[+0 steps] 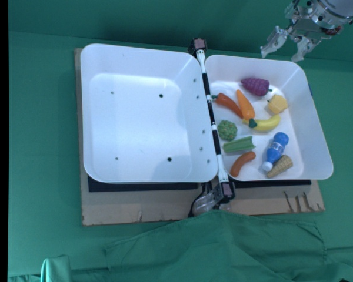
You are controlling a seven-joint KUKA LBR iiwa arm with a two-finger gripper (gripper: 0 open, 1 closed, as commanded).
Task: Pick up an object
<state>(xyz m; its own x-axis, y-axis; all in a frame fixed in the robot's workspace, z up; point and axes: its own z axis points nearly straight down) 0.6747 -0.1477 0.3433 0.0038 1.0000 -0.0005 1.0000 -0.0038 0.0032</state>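
Observation:
My gripper (287,47) hangs open above the far edge of the right bin (317,157), with nothing between its fingers. Below it the bin holds toy food: a purple grape bunch (255,86), two orange carrots (228,104) (245,104), a yellow cheese wedge (277,104), a banana (266,123), a green broccoli head (227,130), a green pod (239,144), a red sausage (242,163), a blue bottle (275,149) and an ice cream cone (280,166).
The left bin (106,151) lies beside the right one, joined by a black-and-white divider bar (209,116). Both rest on a cardboard sheet (135,215) over green cloth. Folded green fabric (223,245) lies at the front.

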